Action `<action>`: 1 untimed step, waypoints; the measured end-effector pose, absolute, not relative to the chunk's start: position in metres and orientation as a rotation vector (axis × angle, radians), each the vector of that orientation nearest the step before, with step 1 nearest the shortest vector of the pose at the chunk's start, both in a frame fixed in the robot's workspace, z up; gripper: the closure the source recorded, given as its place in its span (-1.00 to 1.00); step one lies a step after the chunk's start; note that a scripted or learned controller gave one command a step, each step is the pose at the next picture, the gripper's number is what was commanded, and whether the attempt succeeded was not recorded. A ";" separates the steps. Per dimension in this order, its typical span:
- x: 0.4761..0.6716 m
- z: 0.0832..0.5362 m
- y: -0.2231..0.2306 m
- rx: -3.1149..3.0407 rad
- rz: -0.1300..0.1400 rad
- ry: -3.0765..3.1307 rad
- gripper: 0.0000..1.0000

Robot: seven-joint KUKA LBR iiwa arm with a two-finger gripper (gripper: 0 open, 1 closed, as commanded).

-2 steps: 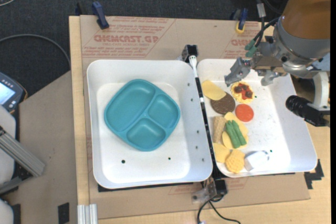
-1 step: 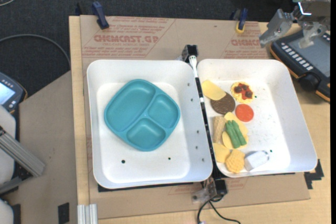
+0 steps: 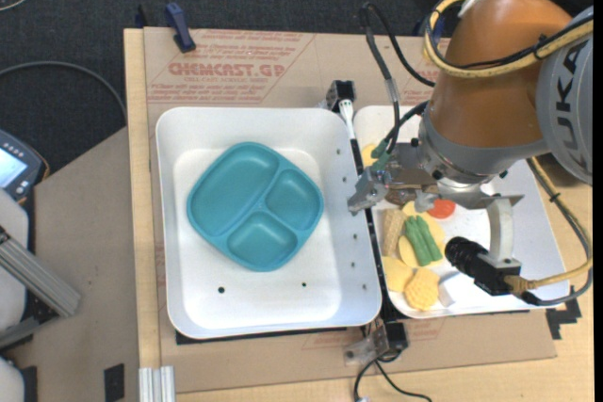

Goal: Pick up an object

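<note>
Where the arm (image 3: 499, 61) bends over the right bin (image 3: 545, 223), the hand (image 3: 380, 188) hangs low at that bin's wall next to the left bin (image 3: 179, 231). The wrist above covers it so much that I cannot tell whether it is spread or pressed together, nor whether it pinches anything. Just below the hand in the view, a green piece (image 3: 424, 240) lies on the bin floor, touching a yellow piece (image 3: 405, 251) beside it. Further down from the hand, two more yellow pieces (image 3: 421, 289) sit close together. A red piece (image 3: 443, 208) shows just on the arm side of the hand, partly under the wrist. On the hand's other side, well apart from it, a teal plate (image 3: 254, 205) with three compartments lies flat in the middle of the left bin. Both bins rest on the surface (image 3: 236, 71).
</note>
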State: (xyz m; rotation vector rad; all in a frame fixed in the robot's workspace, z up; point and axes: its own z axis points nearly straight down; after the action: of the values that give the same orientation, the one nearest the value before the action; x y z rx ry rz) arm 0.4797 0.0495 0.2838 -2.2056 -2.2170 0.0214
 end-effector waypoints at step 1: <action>0.484 0.303 0.046 -2.222 -0.002 -2.222 1.00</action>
State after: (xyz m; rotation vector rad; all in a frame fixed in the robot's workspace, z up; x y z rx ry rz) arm 0.4837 0.0461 0.3029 -2.2221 -2.2224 -0.0025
